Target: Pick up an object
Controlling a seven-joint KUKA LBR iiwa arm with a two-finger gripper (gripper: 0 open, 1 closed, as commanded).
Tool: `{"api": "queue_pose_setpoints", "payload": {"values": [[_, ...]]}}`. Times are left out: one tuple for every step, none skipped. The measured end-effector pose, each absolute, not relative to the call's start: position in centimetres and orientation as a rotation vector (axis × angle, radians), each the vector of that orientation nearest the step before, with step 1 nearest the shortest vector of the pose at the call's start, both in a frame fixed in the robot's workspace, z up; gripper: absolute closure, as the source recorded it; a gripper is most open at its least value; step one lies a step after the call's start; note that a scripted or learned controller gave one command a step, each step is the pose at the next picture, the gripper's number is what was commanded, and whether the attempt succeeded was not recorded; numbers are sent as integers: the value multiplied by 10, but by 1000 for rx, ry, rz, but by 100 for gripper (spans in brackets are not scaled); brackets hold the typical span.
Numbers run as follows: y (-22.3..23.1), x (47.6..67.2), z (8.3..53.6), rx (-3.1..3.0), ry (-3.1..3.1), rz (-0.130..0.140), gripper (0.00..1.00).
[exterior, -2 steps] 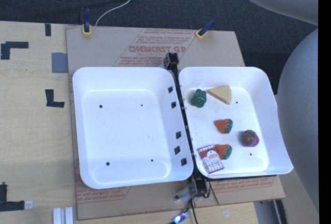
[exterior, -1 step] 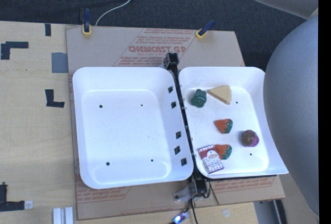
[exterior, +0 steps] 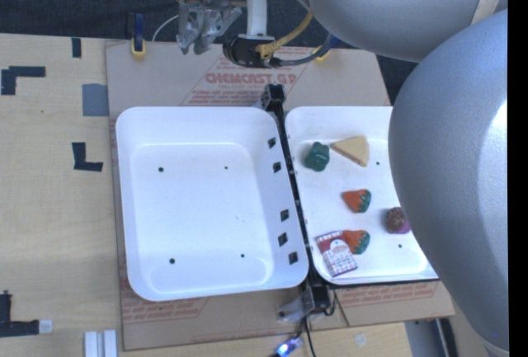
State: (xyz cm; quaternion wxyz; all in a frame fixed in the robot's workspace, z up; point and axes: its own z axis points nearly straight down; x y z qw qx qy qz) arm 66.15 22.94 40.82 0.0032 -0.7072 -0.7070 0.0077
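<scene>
Objects for picking, all lying in the right bin (exterior: 375,118): a dark green lump (exterior: 318,156) near the divider at the far end; a pale yellow wedge, cheese-like (exterior: 352,150), just beside it to the right; an orange-red piece with a green cap, strawberry-like (exterior: 356,200), toward the middle; a small dark purple ball (exterior: 397,220) near the arm's edge; an orange piece with green at one end, carrot-like (exterior: 356,241), touching or just overlapping a flat red-and-white packet (exterior: 337,254) at the near corner. Left bin (exterior: 132,182): white, shallow, four dark spots on its floor. Status of task: nothing lifted; every item rests on the bin floor, so approach, descent, closing and lift all appear to remain, and no item can be singled out as the target. Gripper (exterior: 198,35): at the top of the view, beyond the far rim of the left bin, above the cardboard sheet (exterior: 239,83) on the desk (exterior: 49,207), well apart from all items. Fingers: whether apart or together cannot be told; nothing is seen between them. Arm (exterior: 450,116): large grey links sweep in from the right, covering the right bin's outer side.
</scene>
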Motion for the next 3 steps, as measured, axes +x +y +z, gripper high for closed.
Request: {"api": "queue_pose_setpoints", "payload": {"values": [[234, 668, 543, -2221, -2230, -19, 100], [235, 576, 497, -2212, -2225, 7, 100], [199, 558, 537, -2222, -2222, -3, 100]]}}
